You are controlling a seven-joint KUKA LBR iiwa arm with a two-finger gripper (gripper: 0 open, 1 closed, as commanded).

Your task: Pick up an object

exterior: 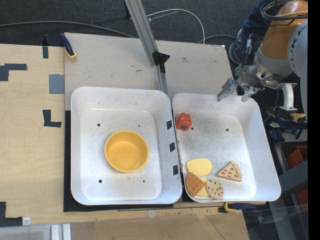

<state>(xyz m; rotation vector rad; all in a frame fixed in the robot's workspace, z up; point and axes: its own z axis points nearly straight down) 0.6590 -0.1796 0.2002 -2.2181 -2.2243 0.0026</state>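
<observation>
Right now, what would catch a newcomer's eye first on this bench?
Probably the yellow bowl, alone in the middle of the left bin. Next, the small red-orange pepper near the right bin's left wall, with a cluster of toy foods along its near edge. The tool hangs over that bin's far right corner.

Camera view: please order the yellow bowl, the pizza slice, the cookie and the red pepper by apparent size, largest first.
1. Yellow bowl, clearly largest.
2. Pizza slice.
3. Cookie and red pepper look about alike, so I do not rank them.
</observation>
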